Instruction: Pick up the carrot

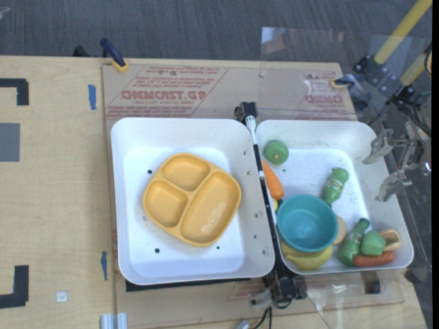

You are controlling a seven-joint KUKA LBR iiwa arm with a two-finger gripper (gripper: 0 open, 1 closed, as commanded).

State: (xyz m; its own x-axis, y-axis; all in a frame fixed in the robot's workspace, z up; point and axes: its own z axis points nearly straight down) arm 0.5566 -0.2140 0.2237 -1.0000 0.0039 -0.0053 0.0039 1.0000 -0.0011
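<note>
Presently: carrot, orange, lies in the right bin against its left wall, just beside the teal bowl and below a green apple. Left bin bears a yellow divided plate. Gripper hangs at the right bin's right rim; fingers spread apart, holding nothing.

bench | wood | cardboard sheet on it | 2 white bins side by side on top
</note>
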